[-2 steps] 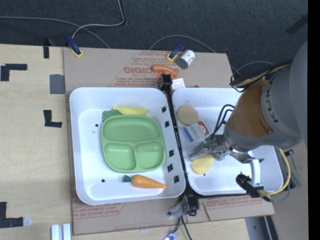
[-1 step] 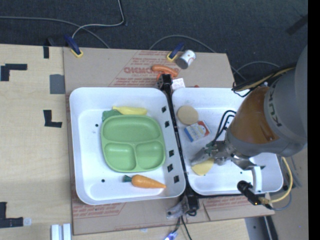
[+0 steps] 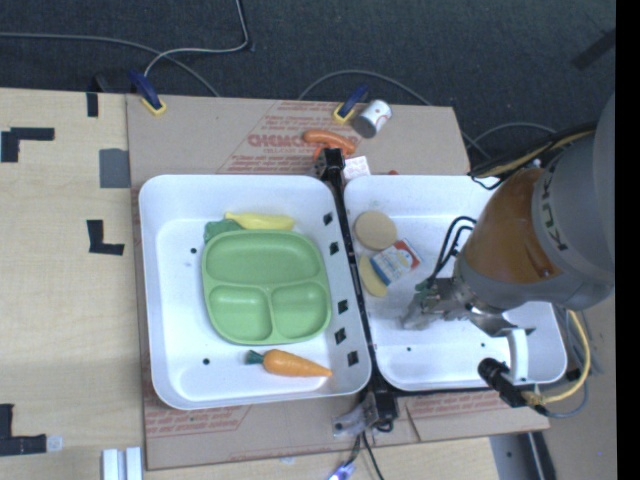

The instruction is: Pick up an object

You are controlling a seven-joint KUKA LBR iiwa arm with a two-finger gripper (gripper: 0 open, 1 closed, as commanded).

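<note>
You've got two white bins side by side; take the green divided plate (image 3: 267,286) as your landmark. It lies flat in the left bin (image 3: 160,268), filling most of the floor. A yellow banana-like piece (image 3: 260,222) lies along the plate's far edge, touching it, with a dark green bit (image 3: 218,230) peeking out at the plate's far-left corner. An orange carrot (image 3: 291,364) lies just off the plate's near edge, apart from it. Right of the plate, across the divider, the right bin (image 3: 440,373) holds a round tan disc (image 3: 376,230), a small packet with red and blue print (image 3: 396,262) and a pale yellow piece (image 3: 375,279), bunched together near the divider. The gripper (image 3: 420,310) is down in the right bin, further right of that cluster, just beside the packet; its fingers look slightly apart with nothing visible between them. Contact with the bin floor can't be told.
</note>
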